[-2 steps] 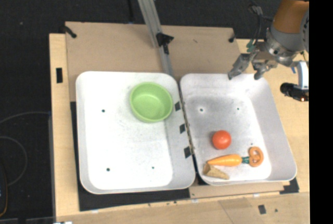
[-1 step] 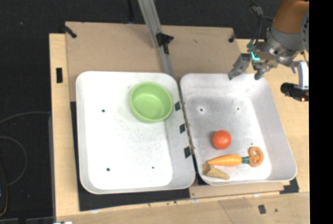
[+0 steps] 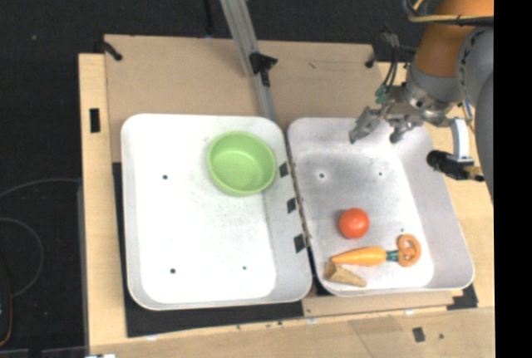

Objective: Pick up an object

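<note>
Arm: the gripper [image 3: 382, 126] hangs over the far edge of the right bin [image 3: 432, 207], reached in from the bench's right side — a start position, it seems, that leaves the bin's contents in plain sight.
Pincer: fingers spread wide, nothing between them; one tip points toward the bin's far-left corner, the other sits nearer the wrist.
Candidate objects: a red ball [image 3: 354, 223] near the bin's middle; an orange carrot [image 3: 363, 257] lying along the near edge; a tan wedge [image 3: 344, 274] touching the carrot's left end; an orange ring-shaped piece [image 3: 408, 249] just beside its right end.
Grouping: the three near-edge items crowd together, so the ball — standing apart — looks the easier grasp.
Left bin [image 3: 166, 240]: holds a green bowl [image 3: 242, 164] upright near its far-right corner, well apart from the gripper.
Progress: nothing is lifted yet; descent and closing remain.
</note>
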Tool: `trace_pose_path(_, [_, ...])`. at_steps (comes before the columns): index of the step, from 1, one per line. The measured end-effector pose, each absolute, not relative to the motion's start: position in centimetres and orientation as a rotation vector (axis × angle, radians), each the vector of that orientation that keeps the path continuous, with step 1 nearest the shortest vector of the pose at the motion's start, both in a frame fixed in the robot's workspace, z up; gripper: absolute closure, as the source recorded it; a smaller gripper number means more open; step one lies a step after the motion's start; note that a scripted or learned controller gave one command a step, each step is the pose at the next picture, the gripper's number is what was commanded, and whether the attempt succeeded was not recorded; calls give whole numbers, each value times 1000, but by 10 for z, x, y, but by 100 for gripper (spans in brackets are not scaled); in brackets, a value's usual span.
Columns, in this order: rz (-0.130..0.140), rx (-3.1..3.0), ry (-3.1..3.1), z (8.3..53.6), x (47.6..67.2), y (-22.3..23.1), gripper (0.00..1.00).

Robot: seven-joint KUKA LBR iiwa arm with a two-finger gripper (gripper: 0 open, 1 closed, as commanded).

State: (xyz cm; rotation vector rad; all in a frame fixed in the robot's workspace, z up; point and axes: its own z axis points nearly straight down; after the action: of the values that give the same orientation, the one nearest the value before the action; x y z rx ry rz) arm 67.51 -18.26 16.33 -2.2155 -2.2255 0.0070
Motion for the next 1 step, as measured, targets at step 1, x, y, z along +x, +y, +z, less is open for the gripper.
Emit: trace_pose_path(1, [7, -2222, -2222, 113, 679, -194, 0])
